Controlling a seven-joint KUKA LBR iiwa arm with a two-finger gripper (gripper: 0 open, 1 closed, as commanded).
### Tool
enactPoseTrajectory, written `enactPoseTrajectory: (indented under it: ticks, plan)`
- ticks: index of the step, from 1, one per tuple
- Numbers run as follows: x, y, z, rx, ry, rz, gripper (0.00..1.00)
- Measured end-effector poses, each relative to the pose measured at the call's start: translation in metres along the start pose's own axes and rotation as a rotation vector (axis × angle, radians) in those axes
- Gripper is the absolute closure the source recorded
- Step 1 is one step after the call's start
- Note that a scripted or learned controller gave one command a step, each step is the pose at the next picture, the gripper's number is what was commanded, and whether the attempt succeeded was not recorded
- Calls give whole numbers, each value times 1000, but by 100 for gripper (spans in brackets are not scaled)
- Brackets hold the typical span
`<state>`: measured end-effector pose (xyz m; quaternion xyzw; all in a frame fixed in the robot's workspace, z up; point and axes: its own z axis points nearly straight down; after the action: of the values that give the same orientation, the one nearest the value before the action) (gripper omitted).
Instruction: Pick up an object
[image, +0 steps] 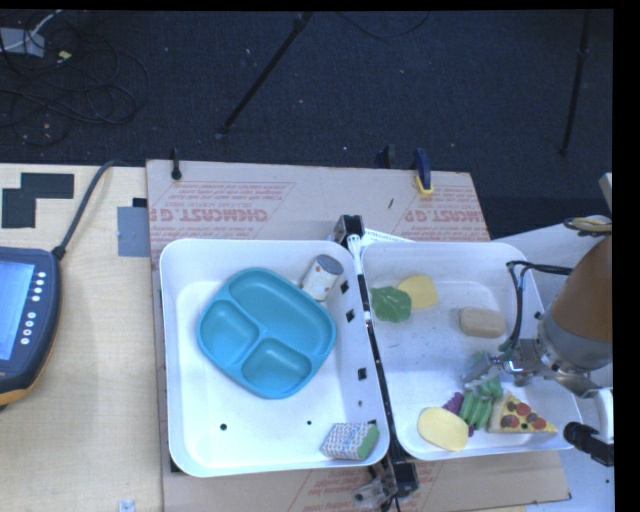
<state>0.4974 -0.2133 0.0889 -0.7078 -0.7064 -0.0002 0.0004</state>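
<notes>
I see the grey arm with the orange band (592, 300) reaching in from the right, metal two-finger gripper (492, 366) lowered.

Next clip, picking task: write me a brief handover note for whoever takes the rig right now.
Gripper: low in the right bin, over the near-right cluster; nothing visibly between its fingers.
Right bin: green beans and pizza slice just under the gripper, yellow piece near front, beige piece, green piece and pale yellow piece toward the back.
Left bin: blue divided plate, small can, sponge.
Done: no pick confirmed.
Left: grasp one object and lift it.
</notes>
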Motion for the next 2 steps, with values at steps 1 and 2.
enactPoseTrajectory:
  ticks: [1, 2]
  plan:
    - [-1, 2, -11, 1, 5, 2, 100]
    - [91, 43, -40, -1, 2, -11, 100]
